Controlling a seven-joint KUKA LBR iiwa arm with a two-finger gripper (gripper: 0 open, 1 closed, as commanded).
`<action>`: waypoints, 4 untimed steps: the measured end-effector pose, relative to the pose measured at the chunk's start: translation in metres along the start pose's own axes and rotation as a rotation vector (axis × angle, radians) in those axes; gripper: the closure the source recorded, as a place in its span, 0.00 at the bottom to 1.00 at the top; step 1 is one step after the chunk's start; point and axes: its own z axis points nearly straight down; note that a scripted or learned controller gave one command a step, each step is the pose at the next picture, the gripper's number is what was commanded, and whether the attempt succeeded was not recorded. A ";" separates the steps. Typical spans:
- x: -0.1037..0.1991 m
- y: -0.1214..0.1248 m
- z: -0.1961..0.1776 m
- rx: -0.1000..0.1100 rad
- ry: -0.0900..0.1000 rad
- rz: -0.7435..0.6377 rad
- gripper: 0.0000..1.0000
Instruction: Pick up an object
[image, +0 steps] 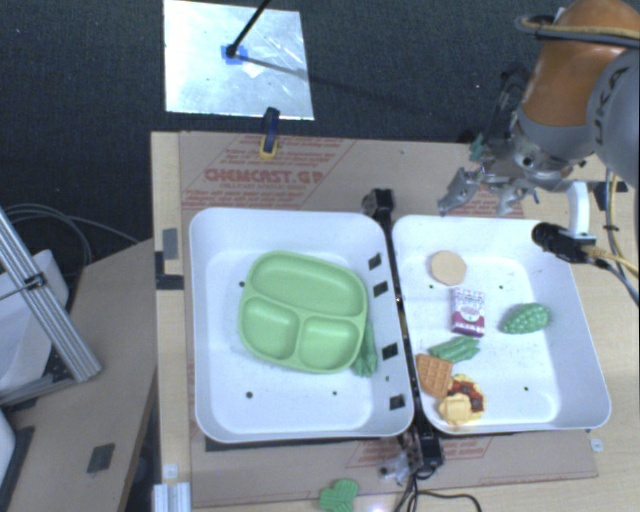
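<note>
On the brown cardboard sheet (270, 170) under my two bins I read red print, "CHEMCAST GP", along its far edge. The small red-and-white packet (467, 311) in my right bin carries print too small for me to make out.

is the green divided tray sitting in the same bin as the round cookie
No, the green divided tray lies in the left bin, while the round cookie lies in the right bin.
</note>
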 end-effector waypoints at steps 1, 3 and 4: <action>-0.097 0.002 0.074 -0.001 -0.001 0.006 0.00; -0.089 0.003 0.076 -0.002 0.000 -0.004 0.00; -0.062 0.002 0.166 -0.001 0.002 -0.002 0.00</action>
